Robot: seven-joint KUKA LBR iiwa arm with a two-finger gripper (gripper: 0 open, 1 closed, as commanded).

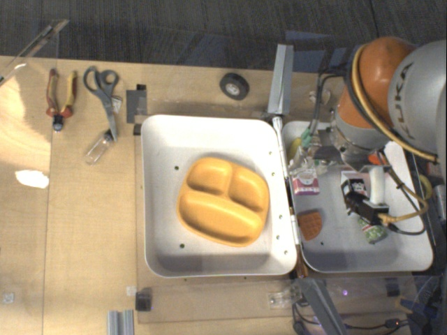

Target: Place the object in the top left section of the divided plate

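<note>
The yellow divided plate [223, 199] lies in the left white bin [160, 187], with two small sections at the back and one long section at the front. Its top left section [209, 175] holds nothing. My gripper [307, 160] hangs low over the back left part of the right bin [412, 257], right above a small purple and white box [306, 183]. A brown round piece [310, 224] lies in front of that box. A green object [375, 234] and a yellow-green item [297, 145] also sit in the right bin.
The grey arm with its orange band [380, 68] covers the back right of the right bin, with cables trailing to a black and white part [357, 187]. On the bench to the left lie scissors [105, 93], pliers [59, 96] and a tape roll [235, 85].
</note>
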